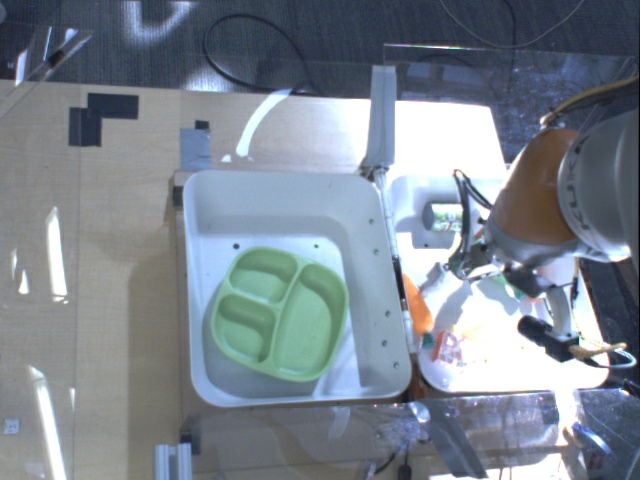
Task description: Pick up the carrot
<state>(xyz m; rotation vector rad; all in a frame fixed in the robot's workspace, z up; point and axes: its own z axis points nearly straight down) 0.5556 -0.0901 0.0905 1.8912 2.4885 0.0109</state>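
The carrot (418, 309) is a small orange piece lying against the left wall of the right bin (500, 376), near its front. My gripper (462, 265) hangs over the middle of that bin, a short way right of and behind the carrot. Glare washes out the bin floor and blurs the gripper tip. Nothing orange shows at the tip. The arm's orange band (535, 194) rises behind it.
The left bin (290, 196) holds a green divided plate (278, 314). In the right bin a small can (441, 215) lies at the back left, and a red and green item (445, 347) lies near the front, just right of the carrot. Cables trail across the floor behind the bench.
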